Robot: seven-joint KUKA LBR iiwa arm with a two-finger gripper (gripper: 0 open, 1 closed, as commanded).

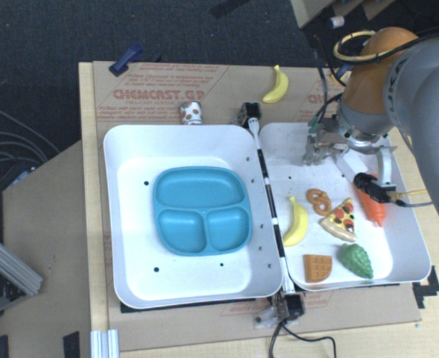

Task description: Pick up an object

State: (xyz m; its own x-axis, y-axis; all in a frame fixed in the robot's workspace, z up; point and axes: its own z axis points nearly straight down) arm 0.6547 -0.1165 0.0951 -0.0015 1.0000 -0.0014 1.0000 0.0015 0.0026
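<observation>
While the gripper (317, 149) hangs low over the back of the right bin (405, 263), we cannot tell how it is set. We count 6 toy foods lying apart from it: a pretzel (317, 199), banana (297, 223), pizza slice (340, 220), carrot (373, 204), waffle (317, 267) and green piece (356, 260). We see a blue divided plate (201, 209) in the left bin (126, 200).

Glossy blue plastic tray (201, 209) (smooth), matt white bins (130, 259)
</observation>
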